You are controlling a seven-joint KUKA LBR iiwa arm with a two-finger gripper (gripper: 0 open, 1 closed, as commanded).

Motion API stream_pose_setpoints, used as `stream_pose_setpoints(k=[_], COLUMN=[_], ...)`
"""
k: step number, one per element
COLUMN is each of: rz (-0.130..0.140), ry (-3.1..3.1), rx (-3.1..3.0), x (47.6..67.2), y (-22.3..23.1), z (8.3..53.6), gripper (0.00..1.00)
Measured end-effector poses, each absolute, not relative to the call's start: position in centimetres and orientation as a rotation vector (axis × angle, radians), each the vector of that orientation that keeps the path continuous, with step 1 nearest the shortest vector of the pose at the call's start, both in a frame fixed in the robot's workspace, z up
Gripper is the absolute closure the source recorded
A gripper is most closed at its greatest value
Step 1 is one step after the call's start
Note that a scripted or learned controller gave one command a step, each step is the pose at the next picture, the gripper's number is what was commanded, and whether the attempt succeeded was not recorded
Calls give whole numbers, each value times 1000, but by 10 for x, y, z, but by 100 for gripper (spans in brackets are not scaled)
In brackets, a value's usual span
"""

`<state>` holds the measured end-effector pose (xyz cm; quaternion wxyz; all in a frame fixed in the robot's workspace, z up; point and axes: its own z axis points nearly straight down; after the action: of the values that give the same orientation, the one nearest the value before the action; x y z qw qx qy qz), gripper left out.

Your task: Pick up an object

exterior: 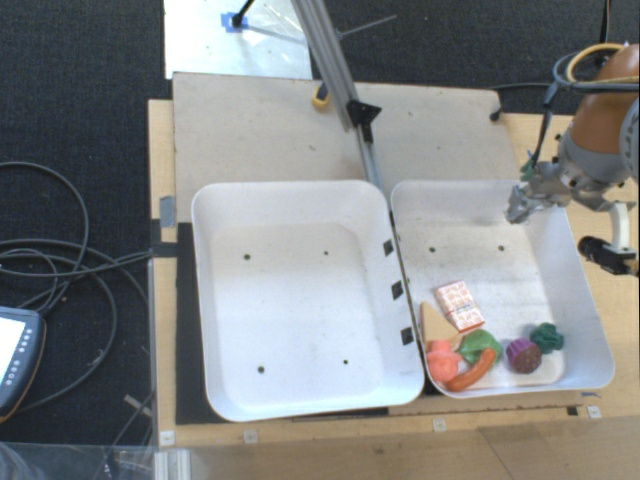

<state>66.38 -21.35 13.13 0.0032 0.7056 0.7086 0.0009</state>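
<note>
The right bin [560, 258] holds a cluster of toy food at its front: a pink-and-white patterned box [458, 304], a tan wedge [434, 323], an orange-red carrot-like piece [468, 370], a green leafy piece [480, 345], a purple round piece [523, 355] and a dark green broccoli-like piece [547, 337]. My gripper [522, 206] hangs over the bin's far right corner, well behind the toys, with nothing seen in it.
The left bin [215, 268] lies beside the right one, sharing a middle wall. A slanted metal pole [335, 58] crosses the back of the bench. Cables and a tablet [15, 353] lie on the floor at left.
</note>
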Motion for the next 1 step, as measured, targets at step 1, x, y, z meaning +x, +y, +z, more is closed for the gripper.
stream_pose_setpoints(k=[1], rz=[7], ry=[2219], rx=[2210], x=[669], y=[-215], z=[197], gripper=[100])
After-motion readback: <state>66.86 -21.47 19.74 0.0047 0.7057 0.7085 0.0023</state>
